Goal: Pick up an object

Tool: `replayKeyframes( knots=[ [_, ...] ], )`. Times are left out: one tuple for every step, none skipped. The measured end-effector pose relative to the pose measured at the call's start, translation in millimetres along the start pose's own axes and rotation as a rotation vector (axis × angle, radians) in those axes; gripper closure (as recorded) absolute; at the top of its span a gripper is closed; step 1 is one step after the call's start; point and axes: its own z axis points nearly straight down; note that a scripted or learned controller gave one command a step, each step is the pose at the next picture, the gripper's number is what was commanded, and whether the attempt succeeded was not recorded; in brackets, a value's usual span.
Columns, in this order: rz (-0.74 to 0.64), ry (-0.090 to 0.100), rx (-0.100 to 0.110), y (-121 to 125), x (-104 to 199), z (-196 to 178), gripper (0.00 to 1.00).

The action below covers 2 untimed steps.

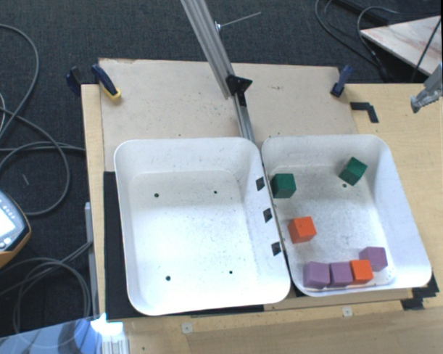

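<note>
while the tool (427, 98) hangs over the table's right edge, its grip impossible to tell, every cube lies unpicked in the right bin (395, 175), so the pick remains.

Right bin (400, 203) contents: green cubes at 10 (283, 185) and 1 o'clock (352, 171); orange cube (302, 229) centre-left; purple (317, 274), purple (341, 274), orange (362, 271), purple (374, 258) clustered at 6 o'clock.

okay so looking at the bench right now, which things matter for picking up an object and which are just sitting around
For the job:
two green blocks
two orange blocks
purple blocks
right bin holding them
gripper at the right edge

Just lying about:
left bin
blue clamps
cables on the floor
</note>
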Motion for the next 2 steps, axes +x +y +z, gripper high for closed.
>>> replayKeyframes(
  knots=[
    [-0.011, -0.003, -0.021, 36.6, 51.3, -80.6, 0.00],
    [0.000, -0.004, -0.010, 75.6, 6.5, -45.4, 0.00]
  ],
)
